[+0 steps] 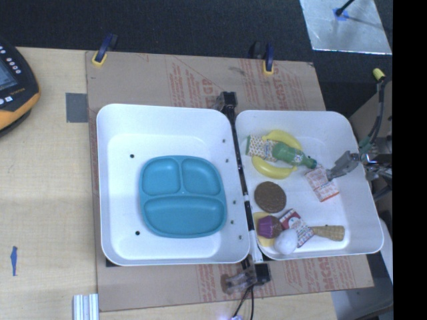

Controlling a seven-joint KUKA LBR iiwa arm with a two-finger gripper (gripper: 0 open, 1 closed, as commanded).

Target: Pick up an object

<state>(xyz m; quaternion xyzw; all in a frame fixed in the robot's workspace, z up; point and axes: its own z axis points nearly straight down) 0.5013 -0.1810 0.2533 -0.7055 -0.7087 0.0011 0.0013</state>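
- Bench top of pale wood carries a brown cardboard sheet [200, 79], held at its far edge by a yellow clamp [101, 51] and a blue clamp [268, 57].
- Two shallow white bins sit side by side on the cardboard, their inner rims touching along the middle.
- Left bin [113, 179] holds a blue plate [181, 196] with three compartments, lying flat near the bin's middle.
- Right bin [347, 239] holds all the small things that could be picked up.
- Green bottle [279, 152] with a printed label lies on its side across a yellow dish [283, 169] in the far part of that bin.
- Brown round cookie [270, 196] lies flat just in front of the yellow dish, near the bin's left wall.
- Red and white packet [323, 184] lies to the right of the cookie, near the bin's middle.
- Purple cup [268, 227], a white ball [285, 243] and a second red and white packet [295, 223] crowd together at the near left corner, touching one another.
- Tan cone [329, 232] lies on its side just right of that cluster.
- Gripper [339, 168] reaches in over the right bin's right side, its grey tip just beside the upper corner of the first packet; whether it touches the packet I cannot tell.
- Jaws: too small and dim here to tell whether they are apart or together.
- Yellow and black handheld controller [13, 89] rests on the bench at the far left, well apart from the bins.
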